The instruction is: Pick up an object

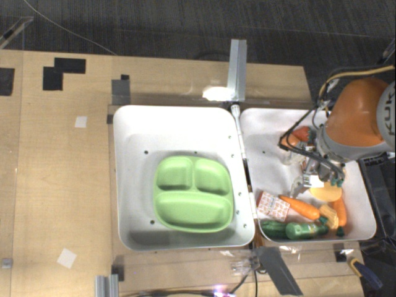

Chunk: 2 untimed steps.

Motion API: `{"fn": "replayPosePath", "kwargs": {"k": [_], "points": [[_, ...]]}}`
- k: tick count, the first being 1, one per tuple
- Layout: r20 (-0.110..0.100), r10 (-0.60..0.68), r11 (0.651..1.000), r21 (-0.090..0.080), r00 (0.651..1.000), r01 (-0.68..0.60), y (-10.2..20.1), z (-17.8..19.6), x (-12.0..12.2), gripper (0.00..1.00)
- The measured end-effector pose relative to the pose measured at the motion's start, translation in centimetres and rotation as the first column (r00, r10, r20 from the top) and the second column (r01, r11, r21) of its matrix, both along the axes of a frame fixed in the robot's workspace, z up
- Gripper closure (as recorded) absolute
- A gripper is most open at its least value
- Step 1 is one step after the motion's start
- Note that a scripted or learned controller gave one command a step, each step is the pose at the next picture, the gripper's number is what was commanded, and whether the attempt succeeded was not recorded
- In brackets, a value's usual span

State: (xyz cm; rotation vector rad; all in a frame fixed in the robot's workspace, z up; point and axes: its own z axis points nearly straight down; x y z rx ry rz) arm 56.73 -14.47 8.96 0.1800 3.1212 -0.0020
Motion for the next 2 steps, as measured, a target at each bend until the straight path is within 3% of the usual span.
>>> {"fn": "replayPosePath", "kwargs": {"k": [1,2], "points": [[0.002,0.000,1.000,-0.001,1.000,0.000,1.7,0.1,-4.0,0.00],[0.009,0.187,0.982,-0.006,0.982,-0.187,-1.1,0.1,-7.2,0.00]]}}
